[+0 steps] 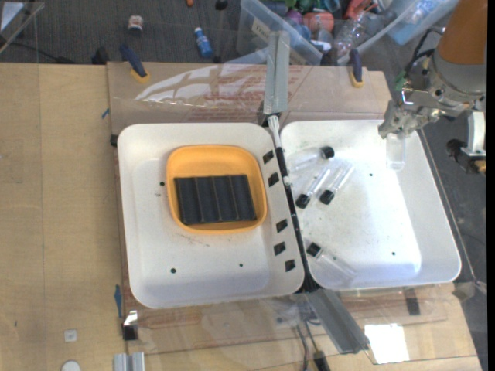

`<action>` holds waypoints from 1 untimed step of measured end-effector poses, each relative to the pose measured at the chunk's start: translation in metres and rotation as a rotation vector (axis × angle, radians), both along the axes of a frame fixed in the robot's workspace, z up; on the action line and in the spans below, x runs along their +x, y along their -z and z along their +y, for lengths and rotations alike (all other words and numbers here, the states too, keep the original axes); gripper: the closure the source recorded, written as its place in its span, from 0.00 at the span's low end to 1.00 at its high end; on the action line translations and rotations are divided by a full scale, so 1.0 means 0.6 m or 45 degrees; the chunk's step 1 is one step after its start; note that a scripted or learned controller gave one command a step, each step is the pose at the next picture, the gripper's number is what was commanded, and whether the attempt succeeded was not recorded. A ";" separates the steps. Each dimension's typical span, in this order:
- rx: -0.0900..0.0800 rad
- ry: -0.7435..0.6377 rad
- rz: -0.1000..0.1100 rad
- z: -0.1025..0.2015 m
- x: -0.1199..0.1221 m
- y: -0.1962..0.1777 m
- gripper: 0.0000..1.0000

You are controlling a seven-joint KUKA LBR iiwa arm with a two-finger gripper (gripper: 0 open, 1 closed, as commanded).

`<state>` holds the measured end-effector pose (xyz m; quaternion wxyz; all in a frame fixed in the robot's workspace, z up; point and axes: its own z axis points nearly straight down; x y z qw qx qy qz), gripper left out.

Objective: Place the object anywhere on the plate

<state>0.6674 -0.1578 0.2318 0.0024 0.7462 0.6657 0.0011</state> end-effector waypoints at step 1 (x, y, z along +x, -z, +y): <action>-0.002 -0.125 -0.001 0.029 0.000 -0.021 1.00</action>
